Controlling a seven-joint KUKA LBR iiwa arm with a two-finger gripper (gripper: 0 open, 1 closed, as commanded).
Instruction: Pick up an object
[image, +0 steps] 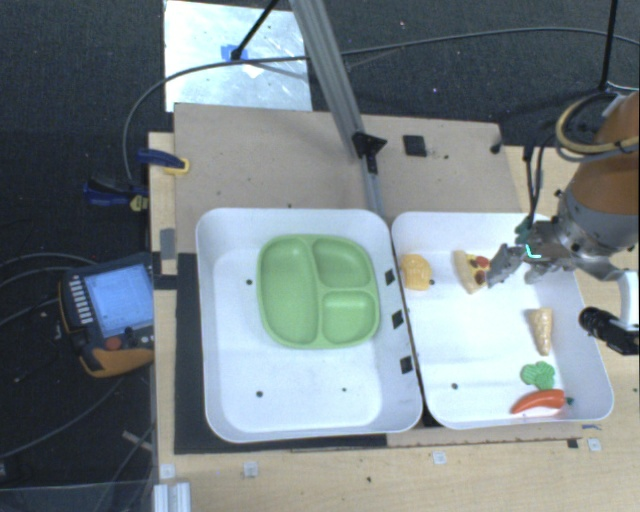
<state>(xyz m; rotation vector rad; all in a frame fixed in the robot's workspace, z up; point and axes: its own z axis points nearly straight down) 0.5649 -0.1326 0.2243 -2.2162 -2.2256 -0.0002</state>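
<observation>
Tan bench top on dark carpet, cables strewn about

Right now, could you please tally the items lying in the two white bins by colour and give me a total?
Green: 2, the divided plate in the left bin and the broccoli in the right bin
Yellow-tan: 3, the round bun, the pizza slice, the cone
Red-orange: 1, the chilli pepper
Total: 6

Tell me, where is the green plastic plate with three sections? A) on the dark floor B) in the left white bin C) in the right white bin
B: the green plastic plate with three sections lies flat inside the left white bin.
</observation>
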